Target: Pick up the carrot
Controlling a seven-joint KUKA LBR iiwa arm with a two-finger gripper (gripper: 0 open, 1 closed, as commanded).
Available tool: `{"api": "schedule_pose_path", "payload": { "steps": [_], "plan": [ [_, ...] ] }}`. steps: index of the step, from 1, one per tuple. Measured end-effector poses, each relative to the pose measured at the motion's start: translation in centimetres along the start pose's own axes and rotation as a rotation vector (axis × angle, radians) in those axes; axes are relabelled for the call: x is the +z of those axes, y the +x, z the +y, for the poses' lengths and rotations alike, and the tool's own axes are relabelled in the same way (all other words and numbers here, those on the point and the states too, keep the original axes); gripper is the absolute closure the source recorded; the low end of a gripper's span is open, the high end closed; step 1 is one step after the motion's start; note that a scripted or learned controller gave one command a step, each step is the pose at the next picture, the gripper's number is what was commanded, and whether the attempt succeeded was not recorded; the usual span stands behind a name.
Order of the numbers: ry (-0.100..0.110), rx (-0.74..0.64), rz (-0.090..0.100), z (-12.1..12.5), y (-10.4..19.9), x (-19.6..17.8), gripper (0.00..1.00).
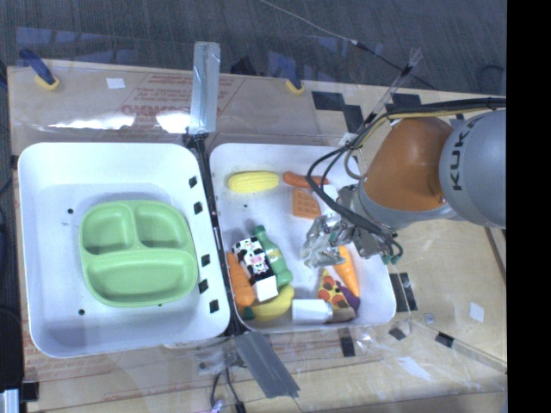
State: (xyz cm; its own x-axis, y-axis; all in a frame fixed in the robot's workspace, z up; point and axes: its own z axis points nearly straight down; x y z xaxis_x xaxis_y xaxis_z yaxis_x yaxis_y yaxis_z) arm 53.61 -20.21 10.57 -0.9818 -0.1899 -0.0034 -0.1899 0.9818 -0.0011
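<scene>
1. The carrot [348,272] lies in the right bin [379,304], just beside the pincer [325,242] on its lower right. It is slanted, with its lower end toward the bin's near corner. It sits close against the pincer, but nothing shows it being held.
2. The pincer hangs low over the middle of the right bin, under the arm's orange band [405,166]. Whether it is apart or together cannot be told; the metal parts are a tangle from this angle.
3. Just below the pincer, touching the carrot's lower end, is a small multicoloured toy [331,297], and left of that a white block [310,311].
4. Above the pincer lies an orange square [304,204]. Above that is a reddish-orange stick [297,179].
5. Up and to the left of the pincer is a corn cob [253,181].
6. Left of the pincer lies a green bottle [269,256] with a black-and-white label, and a banana [272,307] lies at its lower end. Beyond them, along the bin's left wall, is another long orange piece [240,280].
7. Far left of the pincer, the left bin [43,196] holds a green divided plate [136,252].
</scene>
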Motion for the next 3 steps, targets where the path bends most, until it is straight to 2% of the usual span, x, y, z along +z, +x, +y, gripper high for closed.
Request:
{"api": "schedule_pose_path", "payload": {
  "steps": [1, 2, 3],
  "plan": [
    [0.000, -0.001, 0.000, 0.1, 0.0, 0.0, 0.00],
    [0.002, -0.358, -0.004, 0.0, 3.9, 1.2, 0.00],
    [0.002, -0.368, -0.005, 0.3, 3.6, 0.2, 1.00]
  ]
}}
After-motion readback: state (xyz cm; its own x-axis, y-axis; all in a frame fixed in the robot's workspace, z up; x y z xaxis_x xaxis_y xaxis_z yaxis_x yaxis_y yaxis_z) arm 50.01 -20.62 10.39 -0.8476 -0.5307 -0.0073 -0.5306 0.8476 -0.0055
